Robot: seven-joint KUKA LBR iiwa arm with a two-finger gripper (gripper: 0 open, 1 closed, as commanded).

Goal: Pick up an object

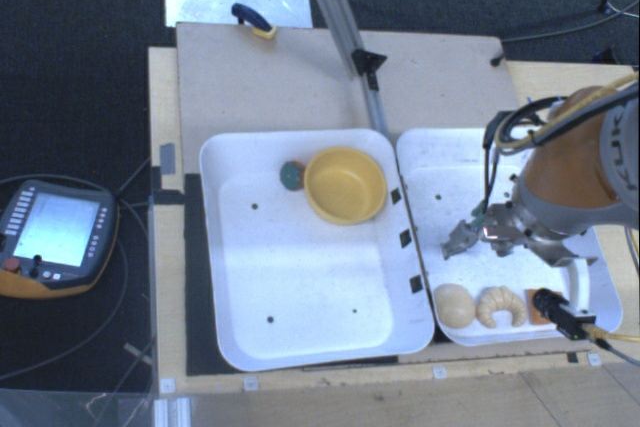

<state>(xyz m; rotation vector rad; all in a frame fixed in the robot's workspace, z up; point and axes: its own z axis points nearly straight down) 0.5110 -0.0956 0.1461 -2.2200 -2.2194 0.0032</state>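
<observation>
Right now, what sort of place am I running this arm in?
Likely a robotics lab test cell: two white bins on a bench, a teach pendant on dark carpet, toy-like items such as a yellow bowl.

My gripper [462,240] hangs over the right bin [430,155]. At about five o'clock from it lie a pale round thing [454,305] and a croissant [502,306], maybe toy bread. In the left bin [300,315], a yellow bowl [345,185] touches a small green ball [291,175].

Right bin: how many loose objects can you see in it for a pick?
3, along the right bin's near edge: a pale round object, a curled croissant-like piece, and an orange item partly covered by the arm. More may be hidden beneath the arm.
</observation>
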